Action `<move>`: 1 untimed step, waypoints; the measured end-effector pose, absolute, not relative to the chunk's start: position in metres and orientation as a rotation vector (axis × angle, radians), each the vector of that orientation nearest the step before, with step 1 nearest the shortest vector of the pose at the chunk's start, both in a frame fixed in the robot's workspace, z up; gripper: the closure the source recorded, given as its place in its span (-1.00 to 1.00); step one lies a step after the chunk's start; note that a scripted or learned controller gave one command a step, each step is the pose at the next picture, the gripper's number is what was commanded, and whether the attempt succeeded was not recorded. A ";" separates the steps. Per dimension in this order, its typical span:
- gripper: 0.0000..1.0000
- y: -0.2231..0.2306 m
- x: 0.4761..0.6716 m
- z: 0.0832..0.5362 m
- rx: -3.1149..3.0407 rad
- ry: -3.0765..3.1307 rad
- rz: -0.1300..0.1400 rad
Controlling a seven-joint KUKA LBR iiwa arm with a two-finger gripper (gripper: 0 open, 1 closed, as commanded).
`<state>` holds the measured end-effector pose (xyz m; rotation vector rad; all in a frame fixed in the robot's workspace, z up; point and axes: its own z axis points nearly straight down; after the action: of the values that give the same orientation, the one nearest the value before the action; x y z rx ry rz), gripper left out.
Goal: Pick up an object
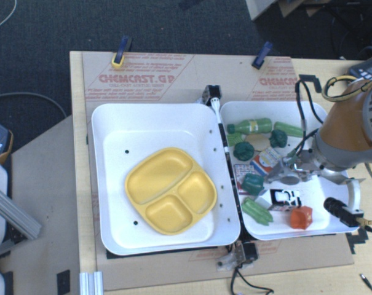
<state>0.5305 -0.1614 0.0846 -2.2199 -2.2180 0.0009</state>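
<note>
Choosing among clutter in the right bin [278, 231]: at that bin's near edge, a red block [301, 217] and a green pod [257, 210], set apart enough for a clean grab; mid-bin, a black-and-white item [285, 197] just beneath the gripper [285, 177], spread or pressed together impossible to tell; at the bin's far end, a green bottle [250, 127]. Best descending squarely over one piece, then lifting straight.

A yellow divided tray [171, 191] lay in the left bin [106, 165]. Two clamps, yellow [120, 53] and blue [262, 55], gripped the bench's [173, 72] upper edge.
</note>
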 end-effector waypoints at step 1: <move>1.00 -0.162 0.531 0.095 -2.223 -2.219 -0.001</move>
<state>0.5310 -0.1617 0.0952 -2.2228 -2.2194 -0.0007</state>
